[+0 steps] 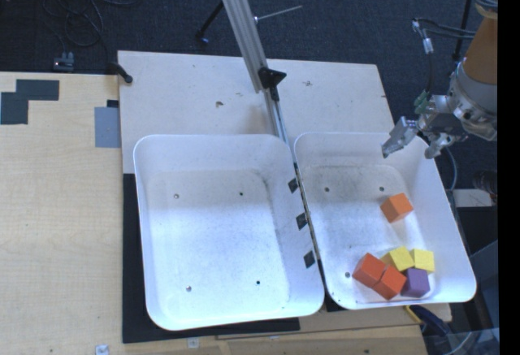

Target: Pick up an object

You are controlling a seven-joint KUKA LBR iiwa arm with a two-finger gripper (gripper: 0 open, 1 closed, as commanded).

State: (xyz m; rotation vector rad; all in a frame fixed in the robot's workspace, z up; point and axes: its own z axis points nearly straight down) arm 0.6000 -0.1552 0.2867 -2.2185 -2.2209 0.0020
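While the tool (414,140) is hovering with fingers spread and holding nothing above the right bin (451,223), an orange block (396,206) is lying alone mid-bin; orange, yellow and purple blocks (396,270) are clustering at its near edge; no writing is legible.

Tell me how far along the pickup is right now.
Nothing looks done yet: the gripper hangs open and empty above the right bin's far edge. In hand is only the approach. Left: come down on a block, perhaps the lone orange block or the cluster of blocks, close, then lift.
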